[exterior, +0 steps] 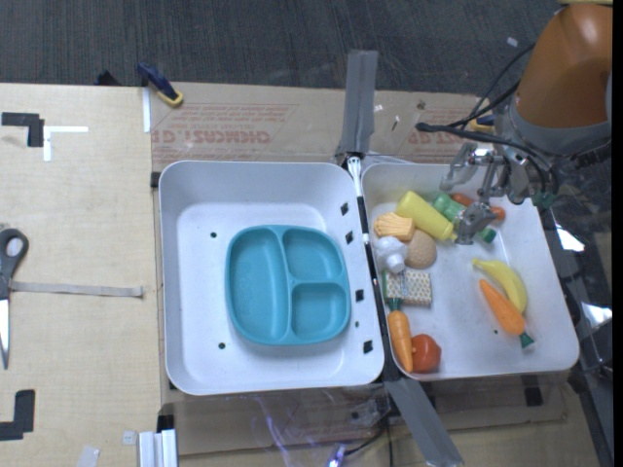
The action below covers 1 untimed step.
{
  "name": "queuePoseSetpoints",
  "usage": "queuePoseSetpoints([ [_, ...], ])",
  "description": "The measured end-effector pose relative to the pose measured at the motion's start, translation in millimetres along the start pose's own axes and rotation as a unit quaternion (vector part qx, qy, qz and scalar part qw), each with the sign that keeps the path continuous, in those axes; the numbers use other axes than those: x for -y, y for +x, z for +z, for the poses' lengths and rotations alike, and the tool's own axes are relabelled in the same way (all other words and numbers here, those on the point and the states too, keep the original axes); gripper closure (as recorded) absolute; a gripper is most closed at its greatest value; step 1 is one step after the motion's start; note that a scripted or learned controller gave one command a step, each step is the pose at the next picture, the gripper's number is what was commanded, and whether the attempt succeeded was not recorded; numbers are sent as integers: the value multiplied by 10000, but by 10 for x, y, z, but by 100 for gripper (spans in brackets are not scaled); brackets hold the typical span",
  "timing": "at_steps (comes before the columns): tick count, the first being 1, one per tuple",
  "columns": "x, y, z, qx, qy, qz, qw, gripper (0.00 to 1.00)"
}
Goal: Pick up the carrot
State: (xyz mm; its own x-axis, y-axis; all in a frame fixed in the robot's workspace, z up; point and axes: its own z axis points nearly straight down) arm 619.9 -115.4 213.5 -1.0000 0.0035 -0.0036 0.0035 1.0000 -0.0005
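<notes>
Carrot (505,311): right bin (555,358), near its right wall; long axis diagonal, green end toward the front-right corner, tip toward bin centre | Banana (505,280): just beside it, rearward | Gripper (474,224): over the rear items, well apart from carrot; finger state cannot be told.

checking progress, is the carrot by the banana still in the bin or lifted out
In the bin. The carrot lies flat on the right bin floor beside the banana, while the pincer is over the far toys.

Divided plate (288,285) in left bin (185,193); carrot (503,308) beside banana (503,281) in right bin (547,353)
</notes>
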Motion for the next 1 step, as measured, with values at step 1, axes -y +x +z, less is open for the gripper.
queuePoseSetpoints([
  [1,277,1019,-200,0,0,-960,9954,0],
])
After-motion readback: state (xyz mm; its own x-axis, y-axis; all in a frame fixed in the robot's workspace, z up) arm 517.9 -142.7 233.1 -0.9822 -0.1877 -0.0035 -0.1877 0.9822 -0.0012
